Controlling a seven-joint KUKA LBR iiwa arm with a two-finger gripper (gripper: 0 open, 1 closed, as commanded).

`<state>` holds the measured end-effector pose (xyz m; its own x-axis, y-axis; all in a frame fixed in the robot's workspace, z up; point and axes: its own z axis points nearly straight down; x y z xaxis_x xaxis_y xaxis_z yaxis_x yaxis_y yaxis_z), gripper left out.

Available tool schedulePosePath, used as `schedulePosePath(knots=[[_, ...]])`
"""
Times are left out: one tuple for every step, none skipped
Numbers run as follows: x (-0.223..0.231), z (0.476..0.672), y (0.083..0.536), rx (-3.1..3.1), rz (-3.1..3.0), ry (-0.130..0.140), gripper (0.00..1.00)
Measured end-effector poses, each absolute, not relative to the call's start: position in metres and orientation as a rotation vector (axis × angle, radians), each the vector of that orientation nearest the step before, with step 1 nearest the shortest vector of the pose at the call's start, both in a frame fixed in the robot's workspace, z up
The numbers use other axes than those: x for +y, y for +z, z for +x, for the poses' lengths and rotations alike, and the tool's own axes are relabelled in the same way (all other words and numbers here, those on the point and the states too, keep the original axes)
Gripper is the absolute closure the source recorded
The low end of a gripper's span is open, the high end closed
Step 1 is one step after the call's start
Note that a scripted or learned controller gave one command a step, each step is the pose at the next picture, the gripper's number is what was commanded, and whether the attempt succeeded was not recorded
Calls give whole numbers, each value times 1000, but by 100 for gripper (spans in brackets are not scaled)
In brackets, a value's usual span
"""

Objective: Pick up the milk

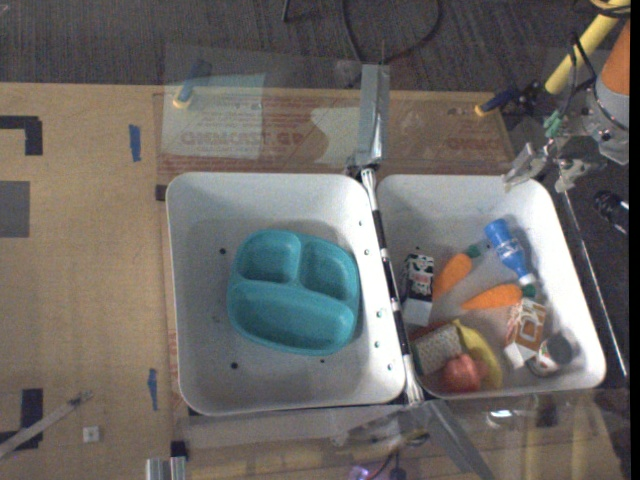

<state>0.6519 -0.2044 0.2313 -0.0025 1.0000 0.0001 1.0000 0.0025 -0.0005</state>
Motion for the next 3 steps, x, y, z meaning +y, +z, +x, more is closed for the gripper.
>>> schedulePosePath(knots=[[-225, 568, 187, -2200, -2243, 1, 0], [-208, 488, 145, -2043, -2384, 1, 0], [-211, 482, 95, -2128, -2308, -8, 0]])
